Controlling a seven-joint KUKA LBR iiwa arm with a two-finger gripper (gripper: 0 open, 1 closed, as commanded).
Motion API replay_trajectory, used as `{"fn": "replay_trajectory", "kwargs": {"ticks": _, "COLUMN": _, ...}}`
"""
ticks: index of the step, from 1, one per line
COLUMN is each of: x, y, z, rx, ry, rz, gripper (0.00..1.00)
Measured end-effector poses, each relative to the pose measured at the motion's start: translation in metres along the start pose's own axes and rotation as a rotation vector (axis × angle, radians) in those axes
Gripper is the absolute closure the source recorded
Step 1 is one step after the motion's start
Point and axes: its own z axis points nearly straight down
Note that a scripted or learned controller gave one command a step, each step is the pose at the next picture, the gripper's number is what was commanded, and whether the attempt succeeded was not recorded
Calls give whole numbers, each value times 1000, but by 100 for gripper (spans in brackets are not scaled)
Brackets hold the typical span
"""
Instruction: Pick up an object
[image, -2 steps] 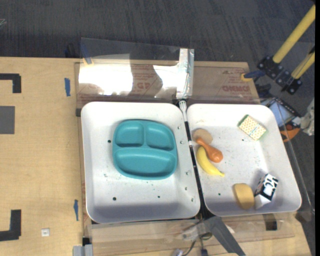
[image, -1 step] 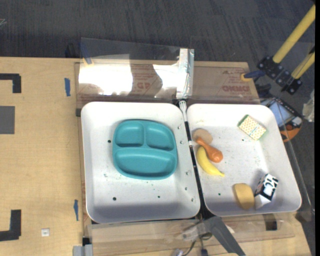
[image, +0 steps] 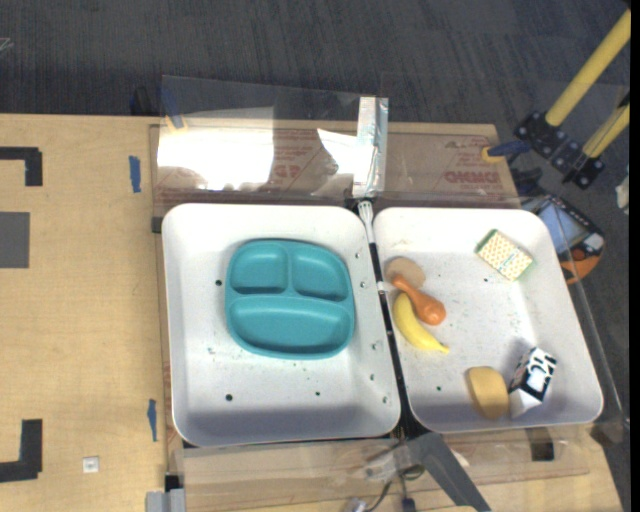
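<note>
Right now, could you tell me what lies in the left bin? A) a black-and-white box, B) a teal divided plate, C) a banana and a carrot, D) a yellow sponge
B: the teal divided plate sits alone in the left bin, while the banana and carrot lie in the right bin.

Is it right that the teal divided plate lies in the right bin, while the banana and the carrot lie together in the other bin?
Not quite. The camera view shows the teal divided plate in the left bin, not the right one. The banana and the carrot do lie together, touching, in the other bin, the right bin.
</note>
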Motion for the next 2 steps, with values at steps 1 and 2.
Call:
{"fn": "replay_trajectory", "kwargs": {"ticks": 1, "x": -25, "y": -6, "z": -7, "rx": -2, "ry": -1, "rz": -577, "gripper": 100}}
{"fn": "replay_trajectory", "kwargs": {"ticks": 2, "x": -51, "y": -22, "z": -6, "rx": -4, "ry": -2, "rz": -986, "gripper": 100}}
